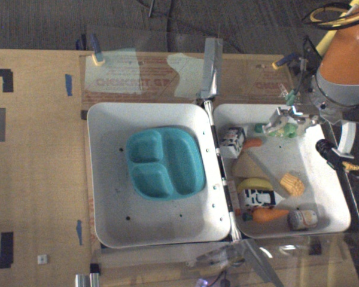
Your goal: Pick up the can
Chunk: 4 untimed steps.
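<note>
- Gripper (285, 119) sits at the right bin's (329, 160) twelve o'clock; I cannot tell its opening.
- Can (303, 219) lies near five o'clock, untouched.
- Approach, grasp and lift remain.

Small grey can (303, 219) lies on its side at the right bin's (338, 178) near corner, beside a carrot (268, 215).

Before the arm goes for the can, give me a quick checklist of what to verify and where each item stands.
1. Can located: ok, lying on its side in the right bin's near corner.
2. Gripper over the can: not ok, it sits at the bin's far side.
3. Nothing on top of the can: ok.
4. Room beside it: not ok, carrot lies close alongside.
5. Fingers ready: cannot tell.
</note>
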Available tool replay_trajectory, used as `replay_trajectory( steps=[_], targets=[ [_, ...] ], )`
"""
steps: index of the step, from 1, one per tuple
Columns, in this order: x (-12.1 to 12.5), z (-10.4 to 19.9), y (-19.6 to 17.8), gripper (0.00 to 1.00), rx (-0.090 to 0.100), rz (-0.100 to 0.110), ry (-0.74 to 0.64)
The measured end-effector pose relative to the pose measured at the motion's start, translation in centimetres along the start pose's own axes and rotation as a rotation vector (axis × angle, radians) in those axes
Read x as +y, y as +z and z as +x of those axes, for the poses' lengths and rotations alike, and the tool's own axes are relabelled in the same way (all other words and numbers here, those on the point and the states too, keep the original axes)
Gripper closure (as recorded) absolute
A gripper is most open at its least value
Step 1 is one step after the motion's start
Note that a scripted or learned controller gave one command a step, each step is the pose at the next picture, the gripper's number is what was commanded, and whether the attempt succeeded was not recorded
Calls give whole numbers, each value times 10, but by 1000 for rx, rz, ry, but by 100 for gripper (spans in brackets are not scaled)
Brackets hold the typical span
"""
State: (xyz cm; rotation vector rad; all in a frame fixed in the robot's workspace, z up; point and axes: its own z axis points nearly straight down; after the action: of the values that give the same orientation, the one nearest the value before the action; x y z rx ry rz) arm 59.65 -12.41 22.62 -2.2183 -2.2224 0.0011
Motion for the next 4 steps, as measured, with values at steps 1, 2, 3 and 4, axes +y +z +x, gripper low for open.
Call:
replay_trajectory(
  steps=[1,2,3,4],
  targets=[
    [-44,-48,132,0,-2,-5,-3],
    [9,-38,53,0,-2,-4,103],
    [6,-74,137,0,-2,-9,-45],
    [60,-79,138,0,0,5,-51]
  ],
)
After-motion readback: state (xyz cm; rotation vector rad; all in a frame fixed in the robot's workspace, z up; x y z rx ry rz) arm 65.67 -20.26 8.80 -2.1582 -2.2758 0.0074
